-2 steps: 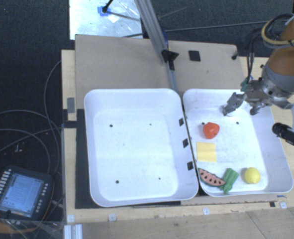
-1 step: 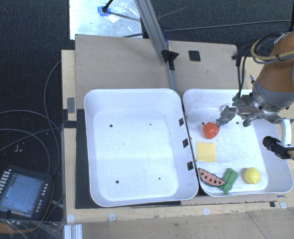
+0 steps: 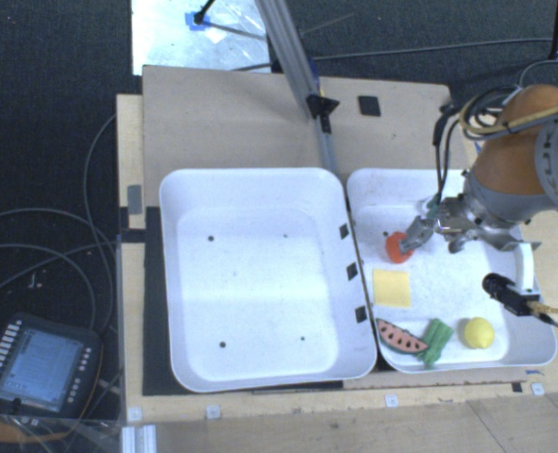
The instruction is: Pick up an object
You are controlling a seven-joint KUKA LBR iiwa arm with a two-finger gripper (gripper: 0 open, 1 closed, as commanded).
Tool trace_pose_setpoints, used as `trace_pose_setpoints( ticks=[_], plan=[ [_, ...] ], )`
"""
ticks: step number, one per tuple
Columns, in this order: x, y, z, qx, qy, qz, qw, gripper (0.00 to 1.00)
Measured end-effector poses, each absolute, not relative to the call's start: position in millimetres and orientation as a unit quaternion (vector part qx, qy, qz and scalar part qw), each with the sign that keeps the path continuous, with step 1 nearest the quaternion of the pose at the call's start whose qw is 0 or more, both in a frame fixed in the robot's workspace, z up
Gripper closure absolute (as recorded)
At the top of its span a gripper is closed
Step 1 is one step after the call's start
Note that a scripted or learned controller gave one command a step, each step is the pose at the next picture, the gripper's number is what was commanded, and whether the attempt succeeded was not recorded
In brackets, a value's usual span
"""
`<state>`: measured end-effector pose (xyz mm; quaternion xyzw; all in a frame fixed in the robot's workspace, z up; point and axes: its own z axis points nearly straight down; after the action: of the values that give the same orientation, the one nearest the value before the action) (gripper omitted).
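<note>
You have a small red-orange object (image 3: 395, 247) lying in the right bin (image 3: 373, 189), in its left half and toward the far edge, not far from the wall shared with the left bin. The gripper (image 3: 414, 241) sits right at it, its fingertips touching or overlapping the object's right side; you cannot tell from this angle whether the fingers are spread or closed, nor whether the object is between them.

Just nearer you than the red-orange object lies a flat yellow square (image 3: 393, 288), close to it but apart. Along the right bin's near edge you see three more pieces: a watermelon slice (image 3: 400, 337) at the near-left corner, a green piece (image 3: 436, 340) just beside it and touching or nearly touching its right end, and a yellow lemon-like ball (image 3: 478, 332) further right, apart from the green one. None of them crowds the red-orange object; the bin floor to its left and behind it is bare.

The grey arm (image 3: 519, 173) with its orange band reaches over the right bin's right side, covering part of it. The left bin (image 3: 255, 274) stands beside it on the tabletop (image 3: 231, 111), their walls touching. A teach pendant (image 3: 33, 361) rests on the floor at the left.
</note>
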<state>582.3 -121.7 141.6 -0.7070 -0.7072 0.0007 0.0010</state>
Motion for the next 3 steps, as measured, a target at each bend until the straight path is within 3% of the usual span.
trace_pose_setpoints(
  ticks=[1, 2, 3],
  plan=[
    [581.4, -121.5, 89.5, -0.707, -0.707, 0.0010, 0.001, 0.00],
    [583.0, -121.8, 102.6, -0.707, -0.707, -0.0007, -0.001, 1.00],
    [585.2, -120.1, 165.8, -0.707, -0.707, -0.0019, -0.002, 1.00]
  ],
)
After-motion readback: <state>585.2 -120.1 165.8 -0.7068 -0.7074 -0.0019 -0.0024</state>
